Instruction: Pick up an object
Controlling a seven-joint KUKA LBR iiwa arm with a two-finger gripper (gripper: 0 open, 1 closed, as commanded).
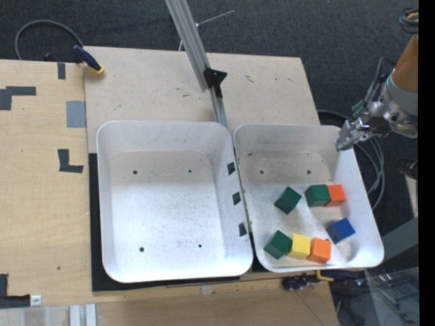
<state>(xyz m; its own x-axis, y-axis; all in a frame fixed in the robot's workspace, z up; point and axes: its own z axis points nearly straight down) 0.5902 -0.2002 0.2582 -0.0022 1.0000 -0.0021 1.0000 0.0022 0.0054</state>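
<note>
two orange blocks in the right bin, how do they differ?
The upper orange block touches a green block on its left; the lower orange block touches a yellow block.
The upper sits mid-bin; the lower sits near the front wall, ending a three-block row.
Both look alike in colour and size.

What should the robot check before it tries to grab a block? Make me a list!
1. Blocks to pick from: ok, seven lie in the right bin.
2. Gripper over a block: not ok, it sits at the bin's far right rim.
3. Fingers open: cannot tell.
4. A block with room around it: ok, the blue block and one green block lie apart.
5. Crowded blocks: not ok, the yellow block touches its neighbours.
</note>
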